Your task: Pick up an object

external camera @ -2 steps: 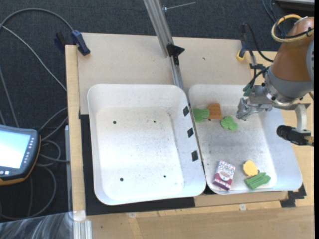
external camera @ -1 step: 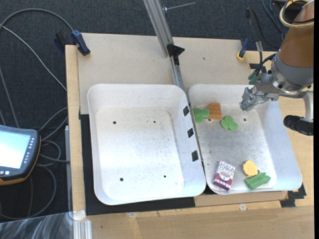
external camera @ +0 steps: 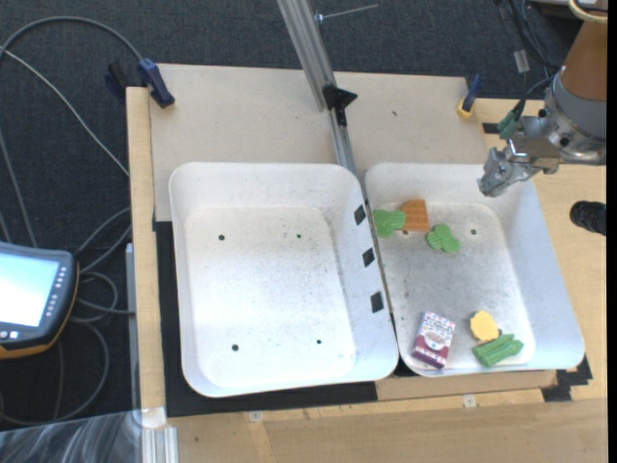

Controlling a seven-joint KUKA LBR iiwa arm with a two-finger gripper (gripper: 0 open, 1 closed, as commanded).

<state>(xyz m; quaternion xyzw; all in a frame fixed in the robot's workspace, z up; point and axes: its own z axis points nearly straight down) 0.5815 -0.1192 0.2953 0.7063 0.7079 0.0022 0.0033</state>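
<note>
In the right bin (external camera: 540, 258) lie several small objects. An orange block (external camera: 415, 215) sits near the back left, flanked by a green piece (external camera: 388, 223) on its left and another green piece (external camera: 443, 240) on its right. Near the front edge are a purple and white packet (external camera: 435, 340), a yellow piece (external camera: 484, 326) and a green ridged piece (external camera: 497, 349). My gripper (external camera: 496, 176) hangs over the bin's back right corner, above and to the right of the orange block, with nothing visible in it.
The left bin (external camera: 193, 201) lies beside the right one. A slanted metal pole (external camera: 308, 51) runs down to the gap between the bins. Clamps (external camera: 154, 82) sit at the bench's back corners. A tablet (external camera: 29, 297) rests off the bench at left.
</note>
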